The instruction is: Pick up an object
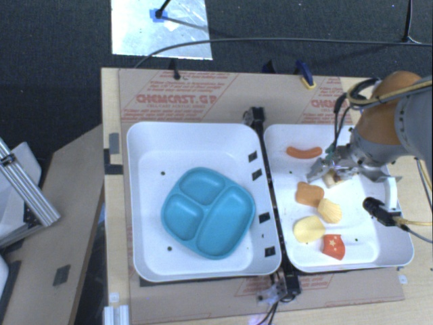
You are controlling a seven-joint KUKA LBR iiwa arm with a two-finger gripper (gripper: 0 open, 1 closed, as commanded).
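gripper (pixel 329 173) hangs low in the right bin (pixel 399 249), grip state unclear; crowded food pieces near the orange piece (pixel 309 194) risk a miss.

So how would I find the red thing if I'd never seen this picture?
Look at the right white bin, the one holding small toy foods. Go to its near edge, at the bottom of the picture, where the red piece lies just right of a pale yellow piece. It is the only bright red item; its neighbours are yellow or orange.
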